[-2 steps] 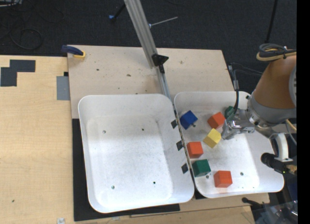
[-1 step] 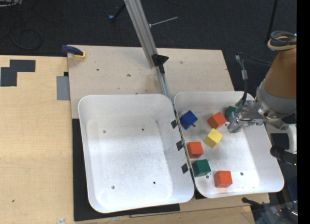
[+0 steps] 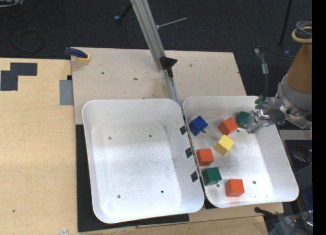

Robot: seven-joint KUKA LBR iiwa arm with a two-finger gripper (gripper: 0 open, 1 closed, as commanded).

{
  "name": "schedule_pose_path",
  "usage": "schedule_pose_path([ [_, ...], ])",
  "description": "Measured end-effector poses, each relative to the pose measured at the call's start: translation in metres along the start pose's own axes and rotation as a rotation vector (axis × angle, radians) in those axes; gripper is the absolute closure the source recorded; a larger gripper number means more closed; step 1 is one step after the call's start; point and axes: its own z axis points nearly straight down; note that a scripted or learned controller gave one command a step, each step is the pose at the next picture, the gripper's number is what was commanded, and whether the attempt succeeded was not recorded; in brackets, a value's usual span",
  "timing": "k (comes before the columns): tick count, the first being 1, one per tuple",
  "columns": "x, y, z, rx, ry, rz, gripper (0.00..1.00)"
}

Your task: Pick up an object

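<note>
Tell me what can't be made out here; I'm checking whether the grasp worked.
- Gripper: too small and blurred in the camera view to tell whether its fingers are open or shut.
- Dark green block: partly covered by the gripper; contact unclear.
- Arm: cut off by the right edge.

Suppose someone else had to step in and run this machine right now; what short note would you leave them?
End effector: low over the right bin's far right side, next to a dark green block. No block is visibly held.
Blocks, all in the right bin: blue block near the divider, orange block, yellow block, a second orange block, green block, red-orange block.
Left bin: beside the right bin.
Done: nothing lifted so far.
Left: grasp one block, probably the dark green one, and raise it.
</note>
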Motion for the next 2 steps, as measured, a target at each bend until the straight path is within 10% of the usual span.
schedule_pose_path([
  [2,0.107,0.001,0.025,0.006,0.003,-0.002,1.00],
])
